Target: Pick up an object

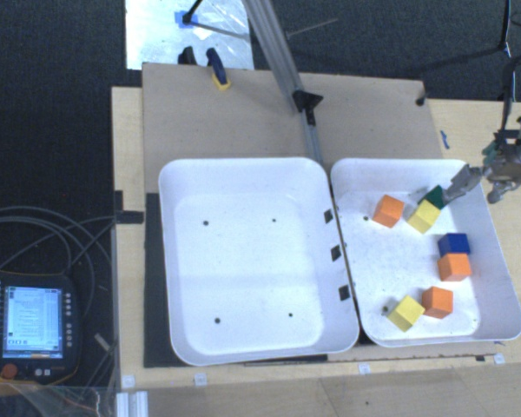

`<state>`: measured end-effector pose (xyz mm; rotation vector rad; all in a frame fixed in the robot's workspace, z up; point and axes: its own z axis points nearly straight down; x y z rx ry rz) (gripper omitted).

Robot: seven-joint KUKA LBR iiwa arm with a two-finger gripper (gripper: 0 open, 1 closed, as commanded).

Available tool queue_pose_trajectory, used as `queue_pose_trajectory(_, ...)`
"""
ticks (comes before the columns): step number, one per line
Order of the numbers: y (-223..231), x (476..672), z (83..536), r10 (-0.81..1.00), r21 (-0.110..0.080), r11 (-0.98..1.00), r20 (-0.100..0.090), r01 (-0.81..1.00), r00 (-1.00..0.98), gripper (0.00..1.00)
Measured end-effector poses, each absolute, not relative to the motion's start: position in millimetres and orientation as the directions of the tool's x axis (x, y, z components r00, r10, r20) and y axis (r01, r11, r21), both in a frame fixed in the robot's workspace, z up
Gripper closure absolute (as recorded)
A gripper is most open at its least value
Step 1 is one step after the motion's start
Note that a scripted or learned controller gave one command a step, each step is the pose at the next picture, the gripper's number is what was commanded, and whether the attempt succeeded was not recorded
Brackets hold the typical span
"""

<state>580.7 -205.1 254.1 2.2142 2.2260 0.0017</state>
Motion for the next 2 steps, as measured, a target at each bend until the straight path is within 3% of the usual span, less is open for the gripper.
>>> queue_pose_trajectory(1,-205,580.7,254,1.000,0.002,0.005,-0.001,1.000,-0.005,0.00)
queue_pose_trajectory(2,-209,575.6,211,1.000,-0.002,0.002,0.000,1.000,-0.002,0.00)
